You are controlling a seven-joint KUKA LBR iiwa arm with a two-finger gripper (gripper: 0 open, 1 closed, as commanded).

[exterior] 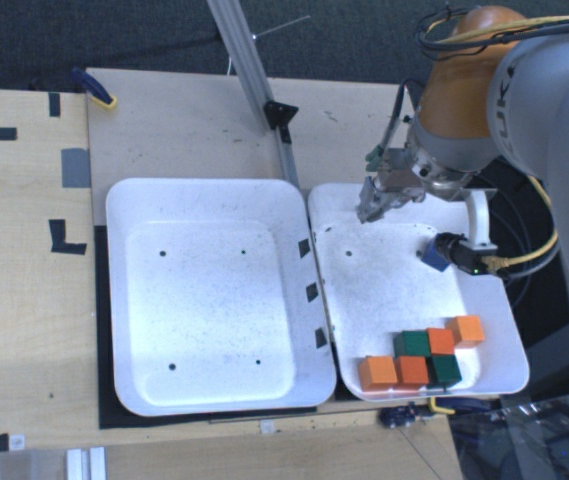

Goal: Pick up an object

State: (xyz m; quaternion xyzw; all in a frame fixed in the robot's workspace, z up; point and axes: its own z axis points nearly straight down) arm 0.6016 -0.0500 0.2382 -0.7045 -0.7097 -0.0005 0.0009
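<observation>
- Camera view puts the targets at the near end of the right bin [349, 298]: a tight cluster of small cubes, orange blocks [377, 371] and green blocks [413, 343] packed edge to edge, with one more orange cube [467, 329] at the cluster's far right corner.
- A lone blue block [434, 258] sits apart, mid-bin near the right wall, just beside a black fitting on the arm's cabling.
- Up at the far end of that same bin hangs the hand [374, 206], well apart from the cluster, nothing between its tips. Whether they're spread or pinched together, I cannot tell from this angle.
- So we're in the approach, I'd say, with no contact made.
- Doing it well: go for a cube with free sides. The blue one or the outlying orange one looks easiest; the packed ones leave little room for a finger to slip in.
- Come down square to two opposite flat faces, or a cube could twist or skid away.
- Materials: the cubes look hard, flat-faced and sharp-edged, likely light. The bin floor is smooth white plastic, speckled, with raised rounded rims, so things could slide.
- Left bin [204, 288] sits alongside, rims touching, both on a pale wooden table [24, 318].
</observation>
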